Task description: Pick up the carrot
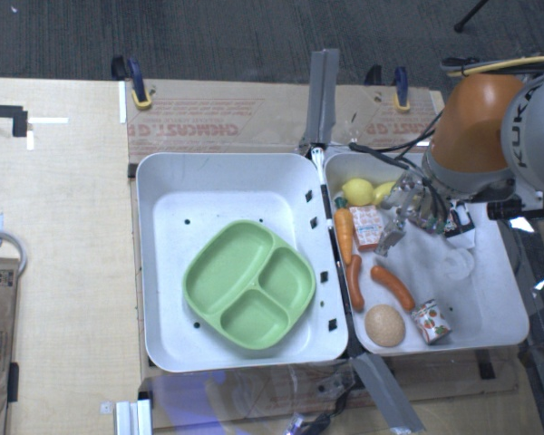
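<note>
Carrot point(344, 234) just left of claw point(401, 216)

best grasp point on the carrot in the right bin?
Grip the carrot across its thick upper half, coming straight down from above. It lies flat and lengthwise against the right bin's left wall, with the small carton close on its other side, so space for the tool fingers looks tight; mid-body likely centres best.

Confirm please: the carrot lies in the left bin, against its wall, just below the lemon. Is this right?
Not quite. The camera view shows the carrot in the right bin, not the left one. It does lie against that bin's left wall, just below the lemon.
</note>
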Available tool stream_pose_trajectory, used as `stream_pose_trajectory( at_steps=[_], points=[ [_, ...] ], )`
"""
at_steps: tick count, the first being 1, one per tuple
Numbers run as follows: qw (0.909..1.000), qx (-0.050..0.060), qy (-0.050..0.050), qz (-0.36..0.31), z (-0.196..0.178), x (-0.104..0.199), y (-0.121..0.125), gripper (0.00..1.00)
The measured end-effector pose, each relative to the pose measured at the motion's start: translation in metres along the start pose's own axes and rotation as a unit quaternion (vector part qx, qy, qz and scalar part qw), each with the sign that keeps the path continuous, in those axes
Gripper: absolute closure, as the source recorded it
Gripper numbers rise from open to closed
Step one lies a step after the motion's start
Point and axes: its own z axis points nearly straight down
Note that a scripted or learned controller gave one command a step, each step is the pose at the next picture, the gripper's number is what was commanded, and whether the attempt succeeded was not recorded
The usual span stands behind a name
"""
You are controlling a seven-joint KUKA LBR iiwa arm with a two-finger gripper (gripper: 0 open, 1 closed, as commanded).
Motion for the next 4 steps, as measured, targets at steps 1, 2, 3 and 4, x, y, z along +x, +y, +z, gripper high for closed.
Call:
stream_pose_trajectory(
  at_steps=[1, 2, 3, 4],
  points=[
    [1.0, 0.0, -0.003, 0.003, -0.011, -0.002, -0.002, 1.0],
    [0.9777, 0.002, -0.001, 0.21, -0.001, 0.033, 0.008, 1.0],
    [0.9769, 0.001, 0.001, 0.214, -0.099, 0.035, 0.102, 1.0],
    [0.9838, 0.001, 0.001, 0.179, -0.099, 0.045, 0.135, 1.0]
  ],
)
